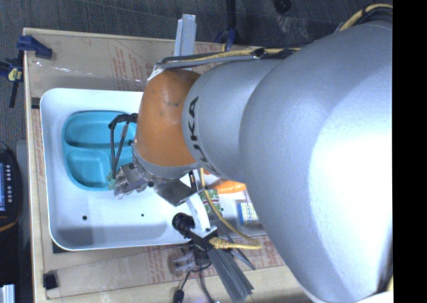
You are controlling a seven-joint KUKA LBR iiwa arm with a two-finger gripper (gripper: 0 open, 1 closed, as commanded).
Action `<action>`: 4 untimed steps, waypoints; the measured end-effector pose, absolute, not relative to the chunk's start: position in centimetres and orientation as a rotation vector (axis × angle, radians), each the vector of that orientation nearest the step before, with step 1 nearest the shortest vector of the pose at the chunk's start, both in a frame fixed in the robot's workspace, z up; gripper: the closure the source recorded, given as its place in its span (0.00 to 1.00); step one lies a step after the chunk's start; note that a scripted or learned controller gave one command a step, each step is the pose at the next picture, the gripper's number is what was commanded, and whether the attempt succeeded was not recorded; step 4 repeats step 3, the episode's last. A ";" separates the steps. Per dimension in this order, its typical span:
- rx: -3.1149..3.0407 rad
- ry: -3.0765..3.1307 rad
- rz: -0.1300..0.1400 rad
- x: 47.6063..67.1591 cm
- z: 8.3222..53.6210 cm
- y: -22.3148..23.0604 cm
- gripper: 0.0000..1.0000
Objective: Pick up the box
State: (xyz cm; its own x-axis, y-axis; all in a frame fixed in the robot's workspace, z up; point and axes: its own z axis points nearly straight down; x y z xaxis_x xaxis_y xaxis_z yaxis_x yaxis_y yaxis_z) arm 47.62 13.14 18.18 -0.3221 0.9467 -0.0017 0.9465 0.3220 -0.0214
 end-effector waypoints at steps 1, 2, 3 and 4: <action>-2.090 -2.341 0.017 47.5 19.7 19.1 1.00; -1.862 -2.519 0.016 47.4 9.3 11.7 1.00; -1.743 -2.613 0.000 47.6 25.5 16.3 1.00; -1.743 -2.613 0.000 47.6 25.5 16.3 1.00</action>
